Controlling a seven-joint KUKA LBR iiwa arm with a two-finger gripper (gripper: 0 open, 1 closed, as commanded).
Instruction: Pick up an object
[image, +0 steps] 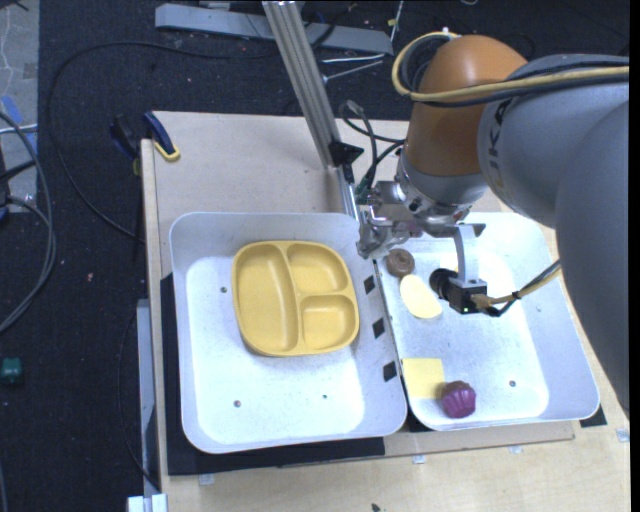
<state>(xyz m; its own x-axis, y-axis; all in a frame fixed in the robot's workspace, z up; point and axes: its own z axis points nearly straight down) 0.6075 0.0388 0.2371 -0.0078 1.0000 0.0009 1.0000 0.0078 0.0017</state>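
Nearest you, at the front of the right bin (560, 395), you have a purple berry-shaped toy (458, 399) lying just beside a yellow square block (422, 377), the two almost touching. Further in, a pale yellow oval piece (420, 297) rests on the bin floor, and just behind it sits a small brown round object (400, 263). The hand (385, 228) hangs over the back left corner of that bin, close to the brown object, with nothing seen between its fingers; you cannot tell from this view whether they are apart or together. In the left bin (200, 400) a yellow three-compartment plate (295, 297) lies flat. Beyond the bins, on the pale wooden surface (250, 160), a blue and yellow tool (160, 137) lies by the far left corner.
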